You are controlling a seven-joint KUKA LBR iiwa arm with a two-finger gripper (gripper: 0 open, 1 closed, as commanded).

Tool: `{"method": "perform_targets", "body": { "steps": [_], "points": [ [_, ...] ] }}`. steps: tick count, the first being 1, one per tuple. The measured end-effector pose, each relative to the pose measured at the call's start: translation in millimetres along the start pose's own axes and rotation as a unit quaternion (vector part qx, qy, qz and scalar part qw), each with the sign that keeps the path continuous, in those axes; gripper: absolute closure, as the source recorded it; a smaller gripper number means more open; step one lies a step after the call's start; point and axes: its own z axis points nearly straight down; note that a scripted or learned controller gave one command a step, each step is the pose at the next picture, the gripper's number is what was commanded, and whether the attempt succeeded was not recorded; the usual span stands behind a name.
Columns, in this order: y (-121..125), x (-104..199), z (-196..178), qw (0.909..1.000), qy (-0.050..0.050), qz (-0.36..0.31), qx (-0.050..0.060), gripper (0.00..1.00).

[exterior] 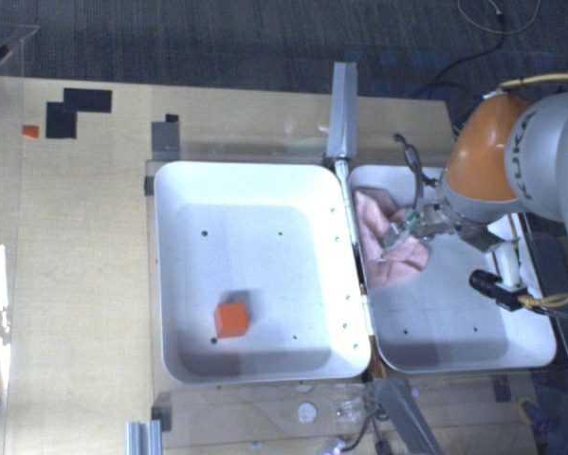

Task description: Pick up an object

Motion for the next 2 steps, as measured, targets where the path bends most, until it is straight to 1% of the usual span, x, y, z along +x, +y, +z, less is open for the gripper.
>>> {"method": "perform_targets", "body": {
  "steps": [1, 2],
  "points": [
    [4.1, 1.3, -11.3, 1.0000, 0.001, -0.001, -0.003, 1.00],
    [66.4, 45.6, -91.0, 0.9959, 0.004, -0.090, 0.007, 1.00]
  ]
}}
